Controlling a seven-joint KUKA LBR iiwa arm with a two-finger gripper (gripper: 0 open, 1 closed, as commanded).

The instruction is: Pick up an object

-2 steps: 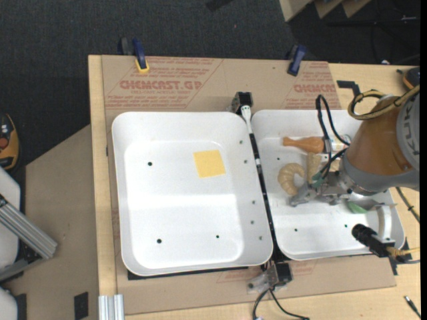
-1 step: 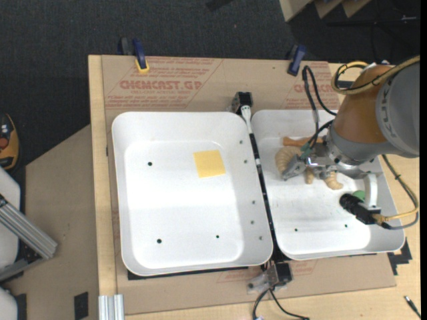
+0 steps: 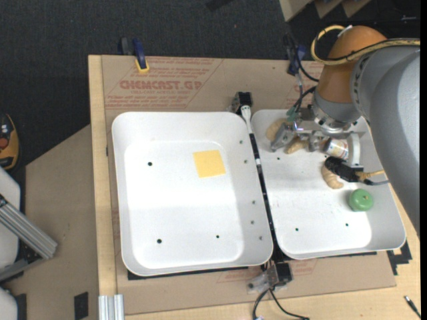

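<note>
The gripper (image 3: pixel 300 133) is low over the far left part of the right bin (image 3: pixel 313 225), with the wrist and the orange band above it on the far right side. Whether it is wide or narrow cannot be told, because the wrist hides its working end from above. Nothing can be seen held in it.

The closest candidates for the pick are two tan lumps. The corner tan lump (image 3: pixel 275 132) lies just left of the gripper, by the bin's far left corner. The middle tan lump (image 3: pixel 293 147) lies just on the near side of the gripper, seemingly touching or almost under it. Both are too small to judge a long axis firmly.

A right tan lump (image 3: pixel 331 177) lies farther to the near right. The green round thing (image 3: pixel 361 200) is beyond it, near the right wall. A yellow square (image 3: pixel 209 163) lies flat in the left bin (image 3: pixel 173 219), well apart from the arm.

The coming move probably turns on the middle tan lump, which calls for only a slight shift toward the near side before a descent.
</note>
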